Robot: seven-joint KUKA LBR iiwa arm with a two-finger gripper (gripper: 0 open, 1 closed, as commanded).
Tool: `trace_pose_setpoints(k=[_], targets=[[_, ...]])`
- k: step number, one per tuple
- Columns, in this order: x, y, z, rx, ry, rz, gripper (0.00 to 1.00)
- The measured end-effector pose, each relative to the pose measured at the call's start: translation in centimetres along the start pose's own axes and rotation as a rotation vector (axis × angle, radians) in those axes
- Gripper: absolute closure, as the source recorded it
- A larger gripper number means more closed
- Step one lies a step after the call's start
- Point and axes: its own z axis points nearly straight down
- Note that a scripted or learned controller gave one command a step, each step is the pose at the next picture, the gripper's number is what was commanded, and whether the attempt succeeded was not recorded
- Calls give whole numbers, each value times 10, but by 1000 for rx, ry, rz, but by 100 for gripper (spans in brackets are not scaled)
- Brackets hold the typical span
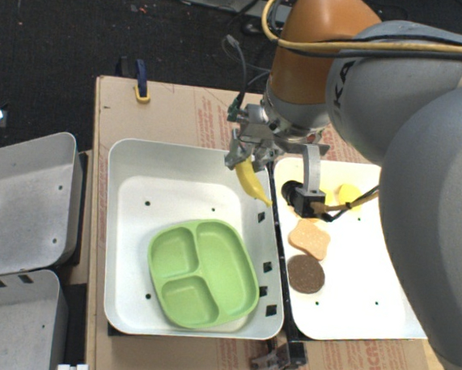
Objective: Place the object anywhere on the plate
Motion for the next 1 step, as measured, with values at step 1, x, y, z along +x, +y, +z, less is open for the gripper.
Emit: trace_pose_setpoints(k=[1], targets=[[-3, -1, 0, 2, -2, 4, 0]])
